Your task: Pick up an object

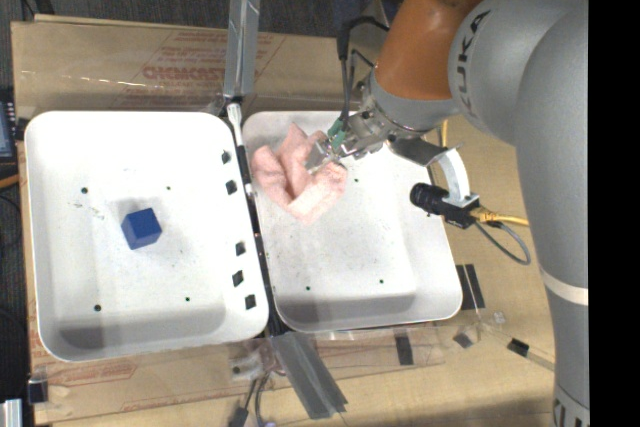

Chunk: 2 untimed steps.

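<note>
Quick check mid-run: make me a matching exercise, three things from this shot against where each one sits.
Things:
1. blue cube
2. pink cloth
3. gripper

Places:
A. upper left part of the right bin
B. on the pink cloth's upper right edge
C. left bin, left of centre

Pairs: 1-C, 2-A, 3-B

Pink cloth [296,177] in right bin [400,290], blue cube [142,227] in left bin [60,315]

The arm [530,105] is smooth grey with an orange band [425,40] above the wrist, dark KUKA lettering [472,55], and a yellow cable [500,220] at 3 o'clock.
</note>
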Motion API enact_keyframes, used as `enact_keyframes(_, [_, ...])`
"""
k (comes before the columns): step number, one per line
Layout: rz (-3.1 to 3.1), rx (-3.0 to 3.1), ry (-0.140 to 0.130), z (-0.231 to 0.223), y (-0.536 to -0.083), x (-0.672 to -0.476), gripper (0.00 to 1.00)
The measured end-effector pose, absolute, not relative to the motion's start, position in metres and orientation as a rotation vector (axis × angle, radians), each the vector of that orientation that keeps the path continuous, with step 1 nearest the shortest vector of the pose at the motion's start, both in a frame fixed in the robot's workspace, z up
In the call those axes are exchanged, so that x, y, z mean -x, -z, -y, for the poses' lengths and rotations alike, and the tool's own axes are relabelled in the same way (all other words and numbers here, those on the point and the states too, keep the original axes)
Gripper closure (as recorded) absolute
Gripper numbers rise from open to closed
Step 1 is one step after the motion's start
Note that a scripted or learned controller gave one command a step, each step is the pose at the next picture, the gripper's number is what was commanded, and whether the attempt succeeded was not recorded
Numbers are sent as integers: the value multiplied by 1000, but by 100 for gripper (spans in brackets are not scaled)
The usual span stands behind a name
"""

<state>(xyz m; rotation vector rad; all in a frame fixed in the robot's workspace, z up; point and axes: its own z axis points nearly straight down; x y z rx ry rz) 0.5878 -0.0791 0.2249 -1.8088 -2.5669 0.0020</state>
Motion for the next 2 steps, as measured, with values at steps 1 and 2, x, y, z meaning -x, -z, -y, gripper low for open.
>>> enact_keyframes(1, [2734, 1539, -4, 59, -191, -586, 100])
enact_keyframes(2, [2736, 1532, -6, 59, -200, -587, 100])
